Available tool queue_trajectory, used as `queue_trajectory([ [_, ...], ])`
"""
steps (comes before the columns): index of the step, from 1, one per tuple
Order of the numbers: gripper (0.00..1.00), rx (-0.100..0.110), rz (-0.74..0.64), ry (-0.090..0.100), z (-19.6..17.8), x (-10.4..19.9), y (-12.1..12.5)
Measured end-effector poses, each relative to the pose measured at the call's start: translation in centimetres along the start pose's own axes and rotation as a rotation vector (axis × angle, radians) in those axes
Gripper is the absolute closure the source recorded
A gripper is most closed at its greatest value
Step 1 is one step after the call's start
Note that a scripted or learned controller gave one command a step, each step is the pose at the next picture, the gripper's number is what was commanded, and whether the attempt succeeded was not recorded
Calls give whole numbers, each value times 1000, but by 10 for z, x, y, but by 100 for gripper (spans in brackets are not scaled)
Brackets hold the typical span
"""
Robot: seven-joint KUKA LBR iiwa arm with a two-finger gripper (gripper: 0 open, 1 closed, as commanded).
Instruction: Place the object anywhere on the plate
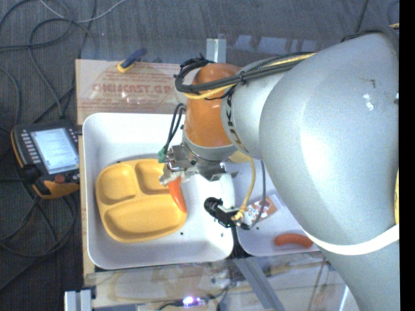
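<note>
we are hovering the claw [172, 172] so the carrot [177, 197] beneath lands on the plate [123, 181]. grip: we cannot tell.

Fixed overhead (slanted), facing the bins [104, 129].

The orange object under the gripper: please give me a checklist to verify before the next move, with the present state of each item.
1. The yellow plate lies flat in the left bin: ok.
2. The gripper is above the plate: ok, but only over its right edge.
3. The orange object is well over the plate: not ok. It sits at the right rim, partly beyond it.
4. The grip on the orange object is secure: cannot tell. The wrist hides the contact.
5. Other things are away from the plate: ok. The sausage lies in the right bin, apart.
</note>
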State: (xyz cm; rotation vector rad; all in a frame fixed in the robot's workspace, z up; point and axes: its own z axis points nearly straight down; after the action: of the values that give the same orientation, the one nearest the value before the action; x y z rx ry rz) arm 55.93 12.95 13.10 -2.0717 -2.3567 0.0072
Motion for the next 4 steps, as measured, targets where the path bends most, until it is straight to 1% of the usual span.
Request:
queue_trajectory([
  [1, 0, 0, 0, 0, 0, 0, 0],
  [2, 100, 4, -1, 0, -8, 0, 0],
  [3, 100, -2, -395, 0, -59, 48, -49],
  [4, 100, -4, -331, -3, -52, -64, -23],
])
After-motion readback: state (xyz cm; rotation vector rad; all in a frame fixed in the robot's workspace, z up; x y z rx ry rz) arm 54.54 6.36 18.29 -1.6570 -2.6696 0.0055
